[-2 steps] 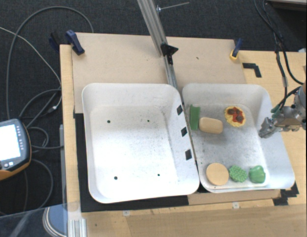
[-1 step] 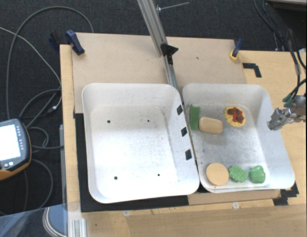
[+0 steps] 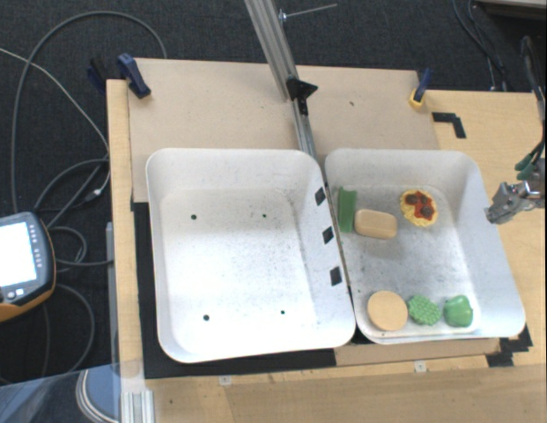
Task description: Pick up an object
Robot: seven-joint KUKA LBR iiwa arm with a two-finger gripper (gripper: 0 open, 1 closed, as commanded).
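Black-cased, a handheld control pendant [image 3: 18,263] sits at the far left, cut off by the frame edge so that part of its pale screen and orange underside show. Cables [image 3: 57,104] loop over the dark carpet beside it. Two blue clamps grip the pale wooden board [image 3: 220,104]: one [image 3: 132,75] at its back left corner, one [image 3: 421,86] with a yellow foot at the back right.

Two white bins stand side by side, touching along their inner walls. The left bin [image 3: 242,254] has a speckled floor with four small dark dots. A slanted aluminium rail [image 3: 271,33] comes down from the top edge and ends at the seam between the bins, where three black tabs sit in a row.

The right bin [image 3: 432,236] holds six objects. A green block [image 3: 346,210] stands against the inner wall, touching a beige bread-like piece [image 3: 376,225]. Near these lies a small round yellow tart with red topping [image 3: 418,208]. Along the front wall sit a round tan biscuit [image 3: 388,310], a textured green lump [image 3: 423,310] and a glossy green piece [image 3: 458,311], all close together; what the last two represent is hard to make out.

At the right edge the gripper [image 3: 506,203] hangs beyond the bin's outer wall, over the bench, well apart from every object. It is small, partly cut off, and nothing shows between its fingers; whether they are spread or closed cannot be told.
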